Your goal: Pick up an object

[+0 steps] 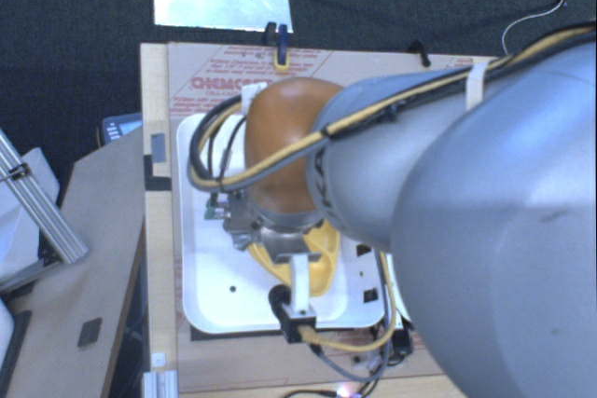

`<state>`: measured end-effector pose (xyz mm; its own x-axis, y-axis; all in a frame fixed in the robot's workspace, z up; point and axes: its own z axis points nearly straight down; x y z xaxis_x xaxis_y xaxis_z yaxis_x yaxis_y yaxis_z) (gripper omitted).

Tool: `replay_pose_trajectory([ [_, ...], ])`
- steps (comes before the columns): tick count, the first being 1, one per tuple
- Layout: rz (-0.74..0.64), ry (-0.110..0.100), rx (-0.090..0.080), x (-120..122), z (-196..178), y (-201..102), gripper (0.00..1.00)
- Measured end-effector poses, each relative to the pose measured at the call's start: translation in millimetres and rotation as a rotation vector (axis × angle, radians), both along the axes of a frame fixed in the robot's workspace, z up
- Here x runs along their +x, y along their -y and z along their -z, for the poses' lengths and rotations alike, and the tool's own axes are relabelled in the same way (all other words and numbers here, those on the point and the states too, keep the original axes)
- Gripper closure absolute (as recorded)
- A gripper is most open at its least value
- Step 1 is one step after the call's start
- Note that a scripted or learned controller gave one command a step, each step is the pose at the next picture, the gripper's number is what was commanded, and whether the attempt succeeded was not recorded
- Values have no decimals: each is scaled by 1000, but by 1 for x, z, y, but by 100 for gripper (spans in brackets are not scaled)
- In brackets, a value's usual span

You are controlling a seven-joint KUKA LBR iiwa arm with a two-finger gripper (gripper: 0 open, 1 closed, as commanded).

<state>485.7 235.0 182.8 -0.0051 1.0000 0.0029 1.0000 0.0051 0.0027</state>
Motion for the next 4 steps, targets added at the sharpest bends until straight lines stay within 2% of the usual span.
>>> replay_pose_trajectory([
  [1, 10, 5, 0, 9, -69, 118, 100],
  [2, -3, -2, -1, 24, -90, 67, 100],
  [3, -6, 14, 6, 26, -256, 11, 100],
  [4, 9, -14, -7, -1, -159, 72, 100],
])
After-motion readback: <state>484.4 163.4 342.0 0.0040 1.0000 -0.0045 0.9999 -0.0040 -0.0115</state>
